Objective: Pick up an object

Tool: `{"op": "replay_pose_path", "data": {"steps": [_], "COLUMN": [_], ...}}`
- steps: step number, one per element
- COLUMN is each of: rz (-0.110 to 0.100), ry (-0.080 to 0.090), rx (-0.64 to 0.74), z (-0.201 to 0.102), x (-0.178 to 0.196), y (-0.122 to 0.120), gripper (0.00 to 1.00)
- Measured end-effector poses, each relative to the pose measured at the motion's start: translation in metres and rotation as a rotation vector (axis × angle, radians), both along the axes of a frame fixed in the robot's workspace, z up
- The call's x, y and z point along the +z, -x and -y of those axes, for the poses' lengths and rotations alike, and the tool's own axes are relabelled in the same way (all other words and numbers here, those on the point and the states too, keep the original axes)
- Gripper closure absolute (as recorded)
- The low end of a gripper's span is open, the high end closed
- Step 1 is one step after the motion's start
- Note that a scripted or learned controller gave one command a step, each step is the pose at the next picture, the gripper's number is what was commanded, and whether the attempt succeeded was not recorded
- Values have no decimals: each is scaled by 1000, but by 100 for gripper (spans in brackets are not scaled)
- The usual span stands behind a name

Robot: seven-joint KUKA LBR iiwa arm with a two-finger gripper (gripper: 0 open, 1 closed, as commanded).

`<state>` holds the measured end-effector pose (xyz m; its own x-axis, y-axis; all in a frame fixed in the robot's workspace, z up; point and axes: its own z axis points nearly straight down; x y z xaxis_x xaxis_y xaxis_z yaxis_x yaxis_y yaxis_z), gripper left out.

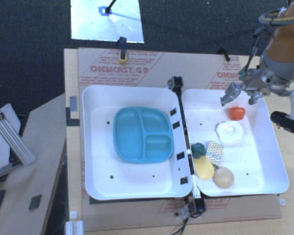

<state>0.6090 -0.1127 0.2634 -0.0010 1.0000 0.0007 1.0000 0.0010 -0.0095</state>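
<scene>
Picture the bench as a clock face seen from above, twelve at the far edge. Two shallow white bins sit side by side, the left bin (95, 146) toward nine and the right bin (272, 146) toward three. The arm (284, 38), grey with an orange band, comes in from about two o'clock and hangs over the right bin's far edge.

Largest in the bins is a blue divided tray (142, 134), lying flat in the middle of the left bin, its long axis running roughly ten to four.

The rest lies in the right bin, going down in size: a white fried-egg toy (230, 132) near its centre; a yellow piece (204, 167) and a tan round piece (224, 177) side by side at about seven; a checkered packet (214, 151) and a dark green piece (198, 149) just above those; and a small red-orange object (237, 113) at about one.

Your gripper (240, 95) is spread, its two fingers apart with nothing between them. The red-orange object lies just beside it, toward six o'clock. It looks roundish, so no long axis dictates your wrist angle. It is likely your nearest pick: a short descent should reach it.
</scene>
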Motion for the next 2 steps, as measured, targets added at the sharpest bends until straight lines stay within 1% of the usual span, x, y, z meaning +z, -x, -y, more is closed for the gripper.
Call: {"op": "replay_pose_path", "data": {"steps": [1,2], "rz": [11,8], "ry": [1,1], "rx": [2,1], "z": [0,-2], "x": [6,-35], "y": [-2,-3], "gripper": [0,0]}}
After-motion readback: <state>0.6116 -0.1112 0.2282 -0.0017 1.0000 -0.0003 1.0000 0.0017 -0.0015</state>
